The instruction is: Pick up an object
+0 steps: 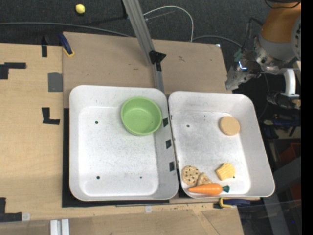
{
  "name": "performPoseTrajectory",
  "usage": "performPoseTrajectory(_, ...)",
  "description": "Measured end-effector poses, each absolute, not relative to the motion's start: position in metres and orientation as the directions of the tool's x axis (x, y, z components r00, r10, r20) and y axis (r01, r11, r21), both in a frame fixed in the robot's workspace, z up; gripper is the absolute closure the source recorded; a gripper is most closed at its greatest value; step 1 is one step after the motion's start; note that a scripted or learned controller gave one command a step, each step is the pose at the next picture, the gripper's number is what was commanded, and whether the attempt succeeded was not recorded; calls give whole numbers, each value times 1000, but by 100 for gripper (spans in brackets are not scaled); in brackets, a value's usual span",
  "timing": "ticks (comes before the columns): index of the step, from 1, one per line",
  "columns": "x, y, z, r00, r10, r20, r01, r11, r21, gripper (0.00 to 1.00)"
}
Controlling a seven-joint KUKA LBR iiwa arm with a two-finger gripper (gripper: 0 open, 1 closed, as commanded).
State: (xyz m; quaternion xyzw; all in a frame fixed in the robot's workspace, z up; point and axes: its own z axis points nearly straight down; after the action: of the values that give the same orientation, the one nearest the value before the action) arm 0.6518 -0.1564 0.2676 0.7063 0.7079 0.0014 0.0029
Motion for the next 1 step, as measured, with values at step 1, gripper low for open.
performPoseTrajectory(1,652,-156,275,-2,1000,0,1000,2,0,100)
